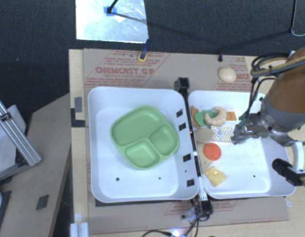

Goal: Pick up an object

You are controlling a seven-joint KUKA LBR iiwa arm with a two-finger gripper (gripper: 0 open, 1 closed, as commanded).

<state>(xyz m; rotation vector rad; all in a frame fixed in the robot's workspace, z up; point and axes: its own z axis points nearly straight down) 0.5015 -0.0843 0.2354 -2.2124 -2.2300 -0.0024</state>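
In the right bin [251, 181] lie several small food toys: a pale croissant [215, 115] on an orange cracker [199, 117], a tan oval piece [203, 135], a speckled white packet [222, 133], a red tomato [212, 151] and a yellow cheese wedge [215, 176]. My gripper [240, 134] hangs low over the bin's right half, just right of the speckled packet, reaching in from the right. No object shows between its tips.
The left bin [100, 181] holds a green divided plate [144, 137]. A beige egg-like ball [227, 74] rests on the cardboard behind the right bin. A black divider [189, 137] runs between the bins. A black cable loops near the arm.
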